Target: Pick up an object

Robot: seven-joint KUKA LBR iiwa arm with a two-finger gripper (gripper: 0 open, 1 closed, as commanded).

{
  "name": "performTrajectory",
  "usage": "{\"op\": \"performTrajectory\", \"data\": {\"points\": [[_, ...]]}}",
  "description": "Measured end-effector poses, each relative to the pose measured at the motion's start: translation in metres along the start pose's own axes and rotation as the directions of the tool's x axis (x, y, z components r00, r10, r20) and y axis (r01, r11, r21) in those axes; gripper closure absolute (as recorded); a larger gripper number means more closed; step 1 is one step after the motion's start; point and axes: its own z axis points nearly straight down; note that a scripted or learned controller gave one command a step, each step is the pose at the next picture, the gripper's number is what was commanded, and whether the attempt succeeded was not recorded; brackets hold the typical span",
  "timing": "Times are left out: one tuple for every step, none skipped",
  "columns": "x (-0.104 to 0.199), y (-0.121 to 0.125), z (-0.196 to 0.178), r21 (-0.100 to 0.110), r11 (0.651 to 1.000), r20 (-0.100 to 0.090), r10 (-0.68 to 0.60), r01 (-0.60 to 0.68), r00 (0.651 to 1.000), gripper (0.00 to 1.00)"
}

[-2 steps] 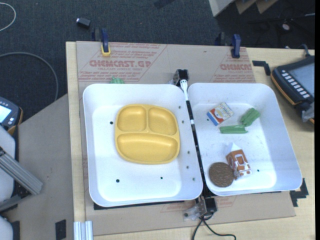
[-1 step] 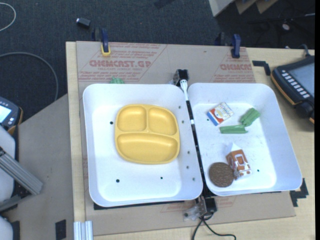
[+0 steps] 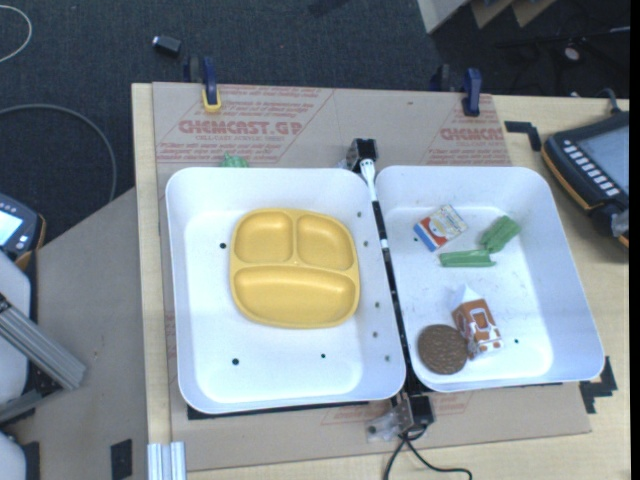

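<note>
Within the right bin, a brown disc touches an orange packet.

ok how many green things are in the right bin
2. A green block lies near the back right of the right bin, and a flat green stick sits just in front of it, to its left. None seems hidden.

The dark handheld screen unit at far right is chopped off by the frame edge. Same deal with the grey metal rail at near left. Print on the small red-white-blue packet is too tiny to read, and the orange-brown wrapped thing is too blurry to identify.
</note>
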Motion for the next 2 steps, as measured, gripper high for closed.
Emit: {"op": "performTrajectory", "data": {"points": [[0.000, 0.010, -0.149, -0.030, 1.000, 0.013, -0.003, 0.003, 1.000, 0.00], [0.000, -0.001, -0.047, -0.003, 1.000, 0.001, 0.000, 0.000, 1.000, 0.00]]}}
